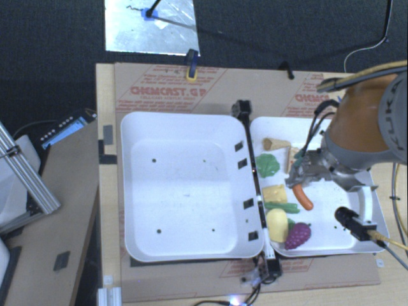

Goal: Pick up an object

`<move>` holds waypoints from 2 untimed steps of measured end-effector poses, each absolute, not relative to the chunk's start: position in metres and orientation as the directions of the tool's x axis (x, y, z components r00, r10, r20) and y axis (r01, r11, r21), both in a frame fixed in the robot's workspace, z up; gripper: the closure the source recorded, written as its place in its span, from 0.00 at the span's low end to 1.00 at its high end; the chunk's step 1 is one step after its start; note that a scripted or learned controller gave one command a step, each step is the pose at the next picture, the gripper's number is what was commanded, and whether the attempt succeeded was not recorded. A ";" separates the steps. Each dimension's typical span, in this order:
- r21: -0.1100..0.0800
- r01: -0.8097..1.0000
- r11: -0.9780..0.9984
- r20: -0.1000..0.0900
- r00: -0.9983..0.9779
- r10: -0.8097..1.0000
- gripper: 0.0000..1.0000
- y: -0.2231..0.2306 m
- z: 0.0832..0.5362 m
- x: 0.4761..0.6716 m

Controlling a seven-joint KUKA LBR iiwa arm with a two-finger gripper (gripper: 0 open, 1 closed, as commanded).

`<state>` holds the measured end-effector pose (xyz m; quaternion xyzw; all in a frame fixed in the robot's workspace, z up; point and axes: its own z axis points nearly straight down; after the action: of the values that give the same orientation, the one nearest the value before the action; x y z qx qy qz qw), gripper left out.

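My gripper [298,177] hangs low over the middle of the right bin [322,241], with the arm coming in from the right. An orange carrot [303,197] lies slanted just below and right of the gripper tip; whether they touch is unclear. Left of the gripper sit a green leafy piece [267,165] and a yellow block [275,193]. A tan wedge [275,143] lies toward the bin's far side. Nearer the front are a green bean pod [285,206], a yellow pear-like fruit [276,224] and a purple grape bunch [298,235].
The left bin [185,183] stands beside the right one, with a black divider strip [250,171] between them. Both rest on a cardboard sheet [172,88]. A shiny foil square [151,16] lies beyond the bench.
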<state>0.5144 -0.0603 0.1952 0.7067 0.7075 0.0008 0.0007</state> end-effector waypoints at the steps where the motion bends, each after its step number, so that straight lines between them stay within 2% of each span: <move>1: 0.001 1.000 0.015 0.005 -0.015 1.000 1.00 0.038 0.184 0.530; 2: 0.009 1.000 0.010 0.002 -0.010 1.000 1.00 0.086 0.239 0.577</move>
<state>0.5767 0.0861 0.2393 0.7036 0.7106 0.0041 0.0023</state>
